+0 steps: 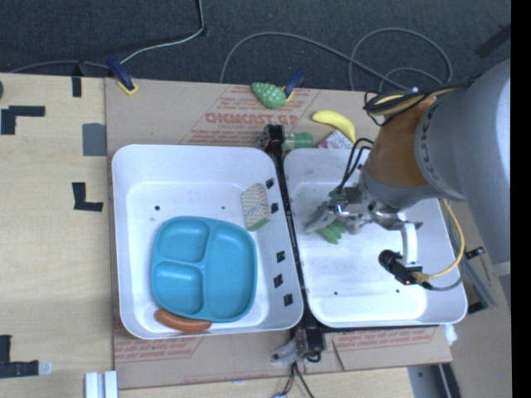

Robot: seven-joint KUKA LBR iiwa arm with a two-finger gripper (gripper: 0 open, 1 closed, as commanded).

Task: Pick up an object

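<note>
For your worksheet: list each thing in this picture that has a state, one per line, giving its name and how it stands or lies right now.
Blue divided plate: lying flat in the left bin.
Orange sausage: lying in the left bin, against the plate's near edge.
Sponge: leaning against the left bin's right wall.
Green object: lying in the right bin, by the gripper.
Banana: lying outside the bins.
Gripper: low over the right bin.

Green obj in rt bin, by fingers.
</note>
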